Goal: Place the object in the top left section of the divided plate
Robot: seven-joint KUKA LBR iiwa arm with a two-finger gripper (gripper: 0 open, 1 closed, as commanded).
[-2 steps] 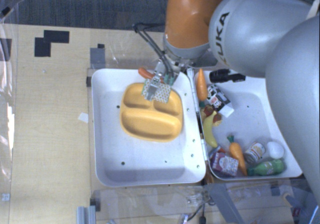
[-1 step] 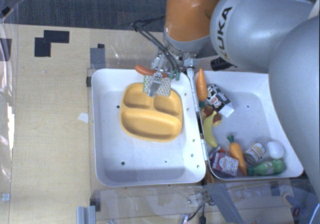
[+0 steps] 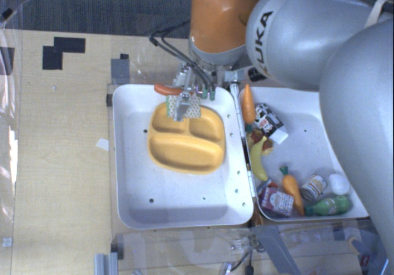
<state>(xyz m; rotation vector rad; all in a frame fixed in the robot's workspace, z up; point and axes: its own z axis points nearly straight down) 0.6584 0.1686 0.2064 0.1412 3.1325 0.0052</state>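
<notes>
the arm point(image 3: 308, 34) wears smooth, glossy grey shells that look like painted metal or hard plastic, and its orange band point(image 3: 221, 9) has the same slick sheen. the gripper point(image 3: 184, 103) looks like bare metal, dull and pale. the divided plate point(image 3: 186, 138) is yellow plastic, smooth with a soft satin shine. both bins, the left one point(image 3: 132, 163) and the right one point(image 3: 308, 126), are white moulded plastic, semi-gloss. the bench point(image 3: 55, 157) looks like light wood or laminate, matt. in the right bin, the carrot point(image 3: 292, 189) and banana point(image 3: 258, 163) look like shiny toy plastic, and the can point(image 3: 314, 187) has a metallic gleam.
</notes>
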